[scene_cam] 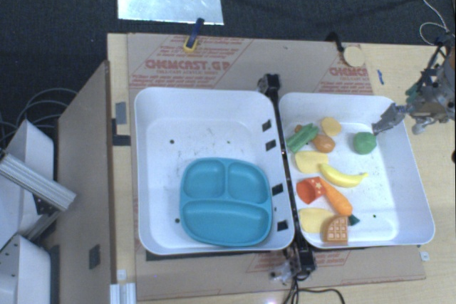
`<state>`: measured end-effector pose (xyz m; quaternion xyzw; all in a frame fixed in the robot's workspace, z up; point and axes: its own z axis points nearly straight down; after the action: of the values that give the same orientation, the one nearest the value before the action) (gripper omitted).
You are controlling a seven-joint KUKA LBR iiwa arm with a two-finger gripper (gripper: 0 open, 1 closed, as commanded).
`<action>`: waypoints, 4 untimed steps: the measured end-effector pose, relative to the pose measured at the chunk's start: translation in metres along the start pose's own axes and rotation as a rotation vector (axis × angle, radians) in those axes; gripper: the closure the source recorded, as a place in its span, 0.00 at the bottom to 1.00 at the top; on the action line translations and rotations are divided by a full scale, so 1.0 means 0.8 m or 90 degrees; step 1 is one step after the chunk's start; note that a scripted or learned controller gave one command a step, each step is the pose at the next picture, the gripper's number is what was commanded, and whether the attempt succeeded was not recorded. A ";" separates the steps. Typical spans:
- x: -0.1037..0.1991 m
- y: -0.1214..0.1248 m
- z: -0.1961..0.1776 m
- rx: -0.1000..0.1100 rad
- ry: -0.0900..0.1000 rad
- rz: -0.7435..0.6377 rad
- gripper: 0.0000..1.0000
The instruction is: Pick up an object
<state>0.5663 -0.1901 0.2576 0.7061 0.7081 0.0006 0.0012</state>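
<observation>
Camera view, looking down on two white bins. Pincer [396, 123] poised at the far right rim of the right bin [420, 204], hanging off the grey arm at the view's right edge; spread or closed, impossible to tell from this angle. Nothing seen gripped.

Closest to the pincer: a green ball [365, 142], just beside its tip and slightly nearer the camera, not touching. Farther from the pincer, toward the left bin: a yellow round piece [330, 127], then a small brown-orange piece [323, 144] and a green pod [304, 135] by the dividing wall. Below the pincer in the view, well apart from it: a banana [343, 176], a pale yellow chunk [308, 161], a red pepper [309, 189] touching a carrot [338, 200]. Farthest from the pincer within that bin, at the near corner: another yellow chunk [313, 218] and a waffle [336, 230] leaning together.

Well away from the pincer, across the divider: the left bin [206, 96], holding a blue divided plate [226, 201] lying flat toward its near side.
</observation>
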 end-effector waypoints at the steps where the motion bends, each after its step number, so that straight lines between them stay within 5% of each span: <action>1: 0.001 0.101 0.126 0.003 0.001 -0.003 0.00; 2: -0.021 0.016 0.222 0.006 0.002 0.003 0.00; 3: -0.019 0.123 0.214 -0.006 -0.001 -0.003 0.00; 4: -0.021 0.038 0.217 0.003 0.001 0.002 0.00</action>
<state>0.5971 -0.2069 0.0843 0.7075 0.7067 -0.0008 -0.0014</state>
